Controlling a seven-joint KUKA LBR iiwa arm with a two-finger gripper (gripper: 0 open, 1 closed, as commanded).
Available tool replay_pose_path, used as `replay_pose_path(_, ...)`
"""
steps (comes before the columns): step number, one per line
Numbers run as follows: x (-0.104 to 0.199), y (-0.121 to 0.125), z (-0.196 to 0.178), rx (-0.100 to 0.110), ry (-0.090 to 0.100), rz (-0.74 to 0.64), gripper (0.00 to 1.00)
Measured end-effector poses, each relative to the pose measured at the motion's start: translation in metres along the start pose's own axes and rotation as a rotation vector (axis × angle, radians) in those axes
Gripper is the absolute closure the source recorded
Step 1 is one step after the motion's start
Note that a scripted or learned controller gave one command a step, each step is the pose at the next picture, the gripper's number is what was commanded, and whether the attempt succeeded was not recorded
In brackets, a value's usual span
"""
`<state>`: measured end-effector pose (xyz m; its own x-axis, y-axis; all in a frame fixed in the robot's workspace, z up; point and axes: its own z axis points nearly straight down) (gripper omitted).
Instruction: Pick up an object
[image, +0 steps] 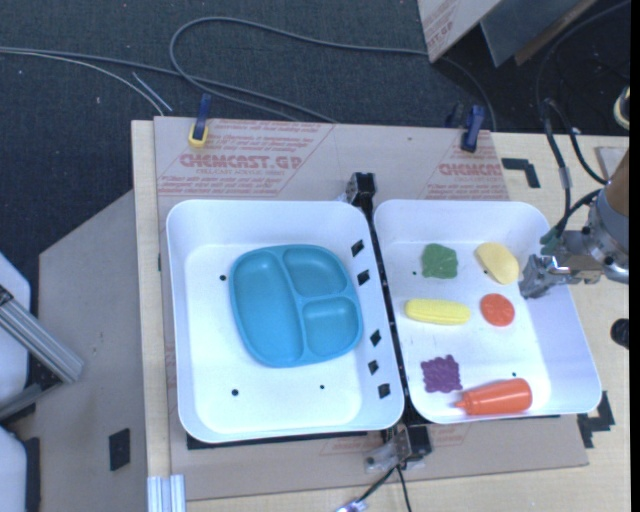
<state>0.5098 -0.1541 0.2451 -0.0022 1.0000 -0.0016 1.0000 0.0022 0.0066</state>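
The tool (537, 275) hangs over the right bin (560, 345) near its right wall; whether it is open or closed cannot be told, and nothing shows in its grip. Below lie a yellow piece (498, 262), green piece (439, 261), corn (436, 312), tomato (497, 310), grapes (441, 374) and carrot (496, 397). A blue plate (296, 303) sits in the left bin (200, 330).

the brown board (330, 150) under the bins has "CHEMCAST GP" printed in red upside down, once near the left clamp and again on the right side, smaller lines under it too blurry to read, and the cardboard box (450, 22) up top has red lettering i can't make out
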Motion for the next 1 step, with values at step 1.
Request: replay_pose_path(1, 0.0442, 0.0037, 0.0073, 0.008, 0.004, -0.003, 1.00)
